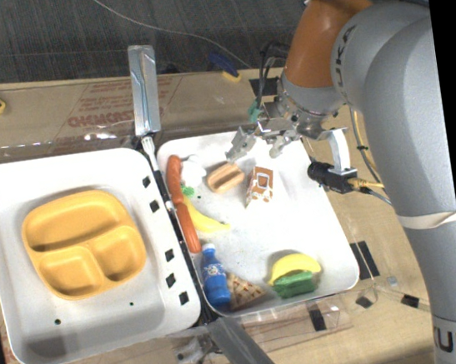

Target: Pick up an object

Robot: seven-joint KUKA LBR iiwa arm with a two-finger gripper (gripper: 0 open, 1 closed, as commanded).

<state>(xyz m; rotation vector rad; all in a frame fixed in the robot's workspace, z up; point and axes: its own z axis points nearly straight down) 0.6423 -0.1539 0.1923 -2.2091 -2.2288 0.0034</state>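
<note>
While our metal two-finger gripper (257, 138) is hovering open and empty, we are approaching the tan bread roll (224, 177); descending comes next.

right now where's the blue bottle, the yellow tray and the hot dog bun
blue bottle (213, 276), camera view, middle of its body
yellow tray (83, 241), camera view, ridge between compartments
hot dog bun (225, 176), camera view, its top

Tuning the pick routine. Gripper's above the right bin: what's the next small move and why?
Probably straight down onto the hot dog bun. The gripper hangs open just above and right of it with nothing between its fingers, and the bun lies apart from the waffle piece, so a short descent should bracket it.
</note>
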